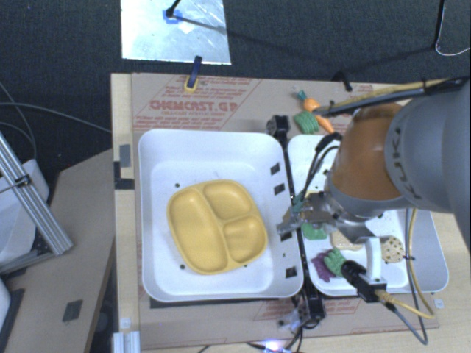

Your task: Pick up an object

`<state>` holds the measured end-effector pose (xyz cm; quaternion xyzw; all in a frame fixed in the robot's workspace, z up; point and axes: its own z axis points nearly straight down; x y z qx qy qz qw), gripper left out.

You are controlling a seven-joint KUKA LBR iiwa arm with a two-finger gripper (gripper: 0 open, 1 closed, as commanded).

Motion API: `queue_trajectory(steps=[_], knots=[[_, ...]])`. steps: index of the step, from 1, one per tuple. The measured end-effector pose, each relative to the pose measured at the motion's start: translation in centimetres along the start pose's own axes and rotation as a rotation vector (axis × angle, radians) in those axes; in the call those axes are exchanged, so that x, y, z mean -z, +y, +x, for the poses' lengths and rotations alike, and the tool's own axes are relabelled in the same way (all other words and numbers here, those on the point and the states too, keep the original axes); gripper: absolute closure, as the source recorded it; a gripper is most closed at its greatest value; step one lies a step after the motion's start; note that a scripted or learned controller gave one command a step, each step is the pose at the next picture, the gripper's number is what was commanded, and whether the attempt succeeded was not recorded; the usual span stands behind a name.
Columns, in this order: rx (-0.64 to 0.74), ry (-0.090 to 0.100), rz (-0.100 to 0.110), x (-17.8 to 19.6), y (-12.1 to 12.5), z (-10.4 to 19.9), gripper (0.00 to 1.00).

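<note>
A yellow divided plate (216,224) lies in the left white bin (213,149). My gripper (300,222) hangs low over the left edge of the right white bin (423,267), close to the wall between the two bins. A green toy piece (314,232) lies right beside it, partly hidden under the wrist. Further toward the front of that bin lie a small green and purple toy (328,262) and a chocolate chip cookie (393,249). The arm covers most of the right bin.
An orange and green toy carrot (312,114) rests on the cardboard behind the right bin. A blue and yellow clip (193,74) lies behind the left bin, near a shiny metal sheet (175,19). Metal framing stands at the far left.
</note>
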<state>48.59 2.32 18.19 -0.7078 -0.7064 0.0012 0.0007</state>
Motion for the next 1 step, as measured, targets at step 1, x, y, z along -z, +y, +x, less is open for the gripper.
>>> queue_trajectory(steps=[1], knots=[[-0.008,-0.005,-0.009,4.09,0.26,-11.50,0.00]])
